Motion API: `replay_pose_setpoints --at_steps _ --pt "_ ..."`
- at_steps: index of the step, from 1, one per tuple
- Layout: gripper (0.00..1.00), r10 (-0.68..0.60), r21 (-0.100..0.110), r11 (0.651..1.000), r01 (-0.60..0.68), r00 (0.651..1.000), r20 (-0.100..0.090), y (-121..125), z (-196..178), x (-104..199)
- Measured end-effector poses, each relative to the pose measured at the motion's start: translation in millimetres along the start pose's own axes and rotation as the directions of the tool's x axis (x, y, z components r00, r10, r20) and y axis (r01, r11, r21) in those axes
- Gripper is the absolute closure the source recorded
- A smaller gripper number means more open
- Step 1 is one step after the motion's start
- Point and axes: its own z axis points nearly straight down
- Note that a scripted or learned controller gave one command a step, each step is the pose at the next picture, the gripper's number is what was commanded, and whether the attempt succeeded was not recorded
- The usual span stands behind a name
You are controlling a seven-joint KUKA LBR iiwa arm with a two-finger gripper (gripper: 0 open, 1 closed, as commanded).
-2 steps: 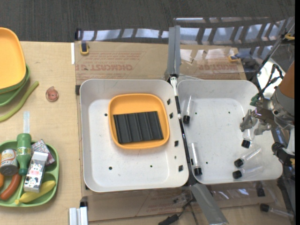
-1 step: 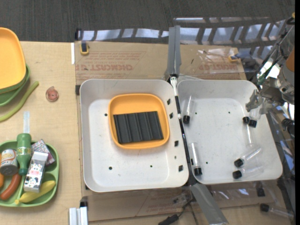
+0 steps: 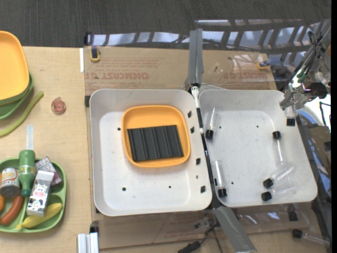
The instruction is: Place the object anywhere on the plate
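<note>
Clear tubes [image 3: 277, 174] lie in the right bin [image 3: 247, 141], below the claw [image 3: 291, 102].

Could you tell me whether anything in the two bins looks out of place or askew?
Nothing looks spilled or damaged. The dark ribbed block lies flat on the orange plate in the left bin; clear tubes lie scattered at different angles in the right bin.

Bench [image 3: 58, 78] bears two white bins [image 3: 105, 194].
</note>
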Motion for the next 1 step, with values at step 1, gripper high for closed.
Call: replay_pose_setpoints --at_steps 1 --pt "1.00 -0.270 -0.001 0.963 0.270 0.963 0.001 29.5 -47.8 -12.0"
